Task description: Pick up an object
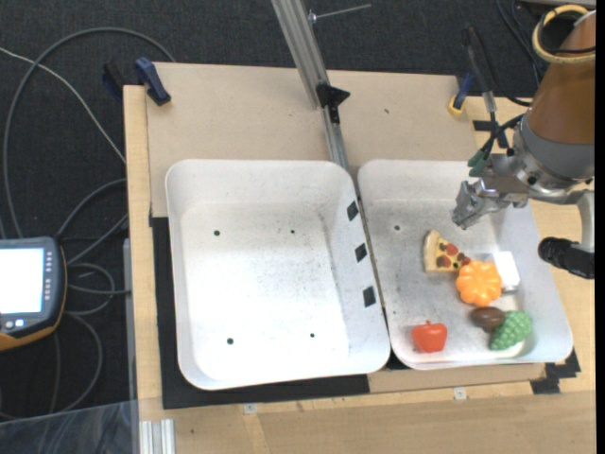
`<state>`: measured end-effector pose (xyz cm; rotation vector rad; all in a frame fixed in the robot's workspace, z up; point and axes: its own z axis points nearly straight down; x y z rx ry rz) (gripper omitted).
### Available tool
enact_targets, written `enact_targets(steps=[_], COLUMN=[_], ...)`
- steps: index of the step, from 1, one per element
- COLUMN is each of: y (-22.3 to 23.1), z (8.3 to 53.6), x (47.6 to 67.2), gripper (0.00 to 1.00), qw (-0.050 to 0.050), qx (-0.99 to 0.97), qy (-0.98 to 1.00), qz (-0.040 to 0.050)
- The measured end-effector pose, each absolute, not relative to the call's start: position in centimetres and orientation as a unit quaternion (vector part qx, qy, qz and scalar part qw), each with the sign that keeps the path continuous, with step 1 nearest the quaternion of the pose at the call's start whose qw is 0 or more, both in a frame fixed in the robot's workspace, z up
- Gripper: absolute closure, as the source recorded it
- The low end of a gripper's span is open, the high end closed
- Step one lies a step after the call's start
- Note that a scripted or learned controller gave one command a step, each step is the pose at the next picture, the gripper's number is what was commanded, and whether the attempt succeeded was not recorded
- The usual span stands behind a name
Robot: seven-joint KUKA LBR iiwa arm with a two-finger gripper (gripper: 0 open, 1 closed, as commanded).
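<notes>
The right bin (406, 197) holds a pizza slice (441, 253), an orange pumpkin (478, 282), a white block (504, 270), a brown piece (488, 318), a green bunch of grapes (511, 330) and a red tomato (429, 336). My gripper (470, 208) hangs over the bin's far right part, just above and right of the pizza slice. Nothing is seen between its tips.
The left bin (189, 187) sits beside the right one, split from it by a ridge with black clips (360, 252). A slanted metal pole (304, 45) rises behind the bins. Blue clamps (151, 78) stand at the bench's back corners. A tablet (26, 287) lies off the bench at left.
</notes>
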<state>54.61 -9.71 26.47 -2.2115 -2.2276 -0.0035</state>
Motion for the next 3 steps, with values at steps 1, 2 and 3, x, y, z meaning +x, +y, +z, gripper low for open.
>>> enact_targets(steps=[1,2,3], y=[-4.2,1.0,6.6], z=[26.9,25.0,23.5], x=[53.7,52.4,51.0], gripper=[1.00,1.00,1.00], qw=[0.002,0.003,0.003], qx=[-0.704,-0.705,-0.705], qy=[-0.710,-0.709,-0.710], qz=[-0.0006,0.0004,0.0007])
